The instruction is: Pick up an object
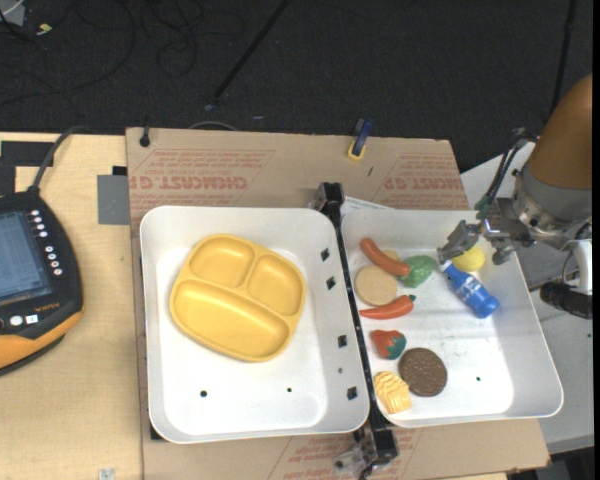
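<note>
Camera view: gripper (473,240) poised just above small yellow plastic piece (469,259), beside slanted blue plastic bottle (474,294); jaws apart, clamped on nothing.

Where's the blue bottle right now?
The blue bottle lies in the right bin, near its upper right, just below the yellow object under the gripper.
</note>
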